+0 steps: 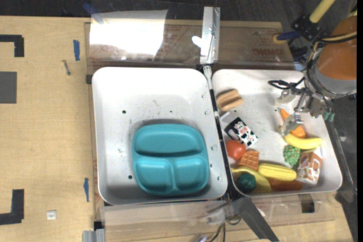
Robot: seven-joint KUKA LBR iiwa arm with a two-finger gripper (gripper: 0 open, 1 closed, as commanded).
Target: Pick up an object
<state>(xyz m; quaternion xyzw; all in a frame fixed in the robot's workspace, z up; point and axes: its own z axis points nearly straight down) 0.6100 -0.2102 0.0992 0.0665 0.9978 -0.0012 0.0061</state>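
White right bin (266, 93) is the landmark. Left of it: second bin (113, 99) w/ teal tray (170, 158). Arm (337, 62) at its right rim; gripper (298, 113) over its right half, jaws' state can't tell. Banana (302, 141) lies just below jaws, long axis left-right. Bun (229, 100) far left; corn (278, 171) near front.

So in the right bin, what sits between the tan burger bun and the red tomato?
In the camera view, a small black-and-white cow-patterned carton lies between the tan burger bun and the red tomato, on the white floor of the right bin.
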